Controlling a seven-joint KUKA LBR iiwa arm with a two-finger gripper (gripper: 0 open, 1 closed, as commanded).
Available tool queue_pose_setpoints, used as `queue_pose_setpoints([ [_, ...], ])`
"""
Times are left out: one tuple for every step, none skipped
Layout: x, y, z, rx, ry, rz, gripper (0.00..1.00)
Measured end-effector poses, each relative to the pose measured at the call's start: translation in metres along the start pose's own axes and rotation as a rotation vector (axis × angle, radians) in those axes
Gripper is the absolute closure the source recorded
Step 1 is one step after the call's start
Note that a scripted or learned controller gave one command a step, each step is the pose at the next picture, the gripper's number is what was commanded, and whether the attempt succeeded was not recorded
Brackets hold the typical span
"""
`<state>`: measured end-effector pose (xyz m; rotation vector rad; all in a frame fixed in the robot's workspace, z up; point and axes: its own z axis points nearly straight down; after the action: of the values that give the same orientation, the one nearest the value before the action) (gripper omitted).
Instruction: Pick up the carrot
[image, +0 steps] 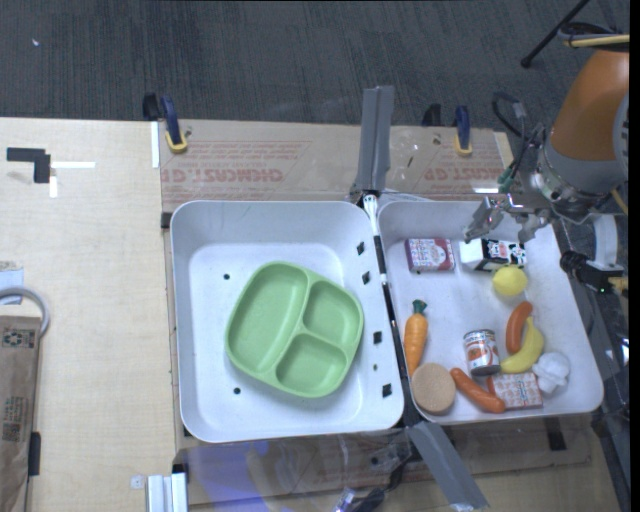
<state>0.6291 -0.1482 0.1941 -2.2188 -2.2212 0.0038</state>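
Hovering over the far right corner of the right-hand shallow white bin (585, 330), the two-finger gripper (503, 222) is seen with its metal fingers spread apart and nothing between them, so no grasp has been made yet. Just below it a small black-and-white carton (497, 252) is found, with a round yellow lemon (510, 281) beside that. The orange toy carrot with a green top (415, 335) is seen well apart from the gripper, lying along the left wall of the same bin, its green end pointed toward the far side, with a round tan disc (434, 388) just beyond its tip. The task is judged to be at its very start: the carrot is untouched, and the reach across the bin, the descent, the closing and the lift are all left to be done. The grey arm with its orange band (590, 95) is seen entering from the right, the wrist bent down and inward toward the bin's corner. A green three-compartment plate (294, 328) is seen in the left-hand white bin (190, 330), which is not involved
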Motion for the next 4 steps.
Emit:
queue_pose_setpoints([
  [0.052, -0.069, 0.097, 0.001, 0.001, 0.048, 0.00],
  [0.052, -0.100, 0.103, -0.001, 0.001, -0.215, 0.00],
  [0.115, -0.138, 0.004, -0.002, 0.000, -0.419, 0.00],
  [0.062, -0.084, -0.078, -0.003, -0.002, -0.509, 0.00],
])
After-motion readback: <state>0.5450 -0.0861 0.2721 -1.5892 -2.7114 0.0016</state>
